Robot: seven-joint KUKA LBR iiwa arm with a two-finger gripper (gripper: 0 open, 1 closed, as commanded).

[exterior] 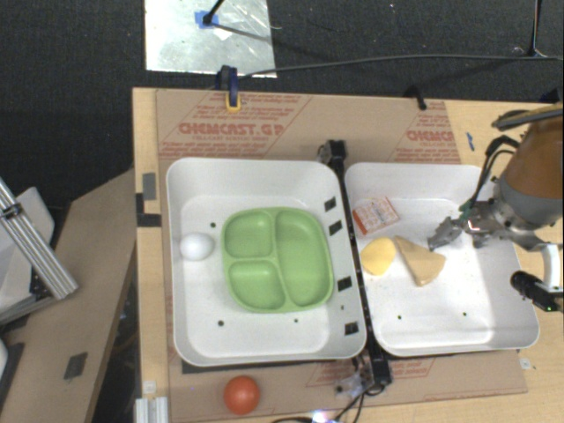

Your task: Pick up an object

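Two shallow white bins sit side by side on a bench, seen from above at a slant. The left bin [189, 192] holds a green divided tray [277, 259] and a small white ball [196, 247] by its left edge. The right bin [458, 324] holds a round yellow piece [379, 256], a tan wedge [420, 262] touching it on the right, and a small printed card [374, 213] just above them. An orange ball [241, 394] lies on the bench outside the bins. The grey arm reaches in from the right, and its gripper [443, 233] hangs over the right bin, just above and to the right of the wedge, close to the wedge's upper corner but apart from it. Whether the gripper is spread or closed cannot be told; nothing shows held in it. The wedge is the nearest thing to pick. It looks light and probably stiff, perhaps toy food with a smooth, slightly slippery skin. Its sloping sides could squeeze out of a pinch, so the wide end across its flat faces seems the safest hold.
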